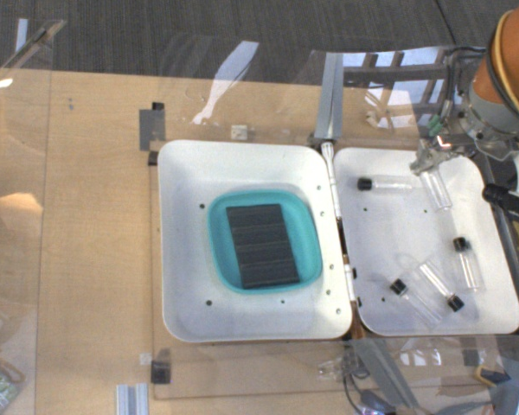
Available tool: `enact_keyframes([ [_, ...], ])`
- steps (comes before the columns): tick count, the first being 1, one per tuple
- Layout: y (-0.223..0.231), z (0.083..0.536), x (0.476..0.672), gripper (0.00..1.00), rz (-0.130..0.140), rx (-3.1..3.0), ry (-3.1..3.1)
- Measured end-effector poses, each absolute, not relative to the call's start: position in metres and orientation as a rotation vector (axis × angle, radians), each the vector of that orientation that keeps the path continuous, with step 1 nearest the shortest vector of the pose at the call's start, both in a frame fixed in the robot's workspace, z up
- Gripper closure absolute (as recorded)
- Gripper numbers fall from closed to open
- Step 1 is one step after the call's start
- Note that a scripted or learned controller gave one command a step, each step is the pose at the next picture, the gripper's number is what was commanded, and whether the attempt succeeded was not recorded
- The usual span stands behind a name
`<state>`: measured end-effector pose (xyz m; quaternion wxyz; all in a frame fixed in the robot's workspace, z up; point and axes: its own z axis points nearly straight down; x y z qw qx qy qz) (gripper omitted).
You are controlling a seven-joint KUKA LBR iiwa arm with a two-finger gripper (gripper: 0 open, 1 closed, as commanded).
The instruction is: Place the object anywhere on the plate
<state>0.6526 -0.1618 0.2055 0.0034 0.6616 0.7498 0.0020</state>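
camera view: the gripper (432, 156) hangs over the right bin's (502, 322) far edge, pinching a clear tube (436, 188).

A single fixed camera looks down at a slant from above the pale wooden bench (78, 258). It stands far enough back to take in both shallow white plastic bins, the left bin (183, 232) and the right bin (389, 232), whole. The grey arm with the orange band (512, 59) enters at the upper right corner.
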Motion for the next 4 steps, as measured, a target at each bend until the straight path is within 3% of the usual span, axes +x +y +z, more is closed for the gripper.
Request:
enact_keyframes([
  [1,-0.116,0.16,0.584,1.0,0.004,1.995,2.422],
  [2,-0.061,0.186,0.517,1.0,0.007,1.904,2.493],
  [3,-0.014,0.185,0.606,1.0,0.005,1.737,2.612],
  [4,0.033,0.186,0.55,1.0,0.007,1.545,2.73],
])
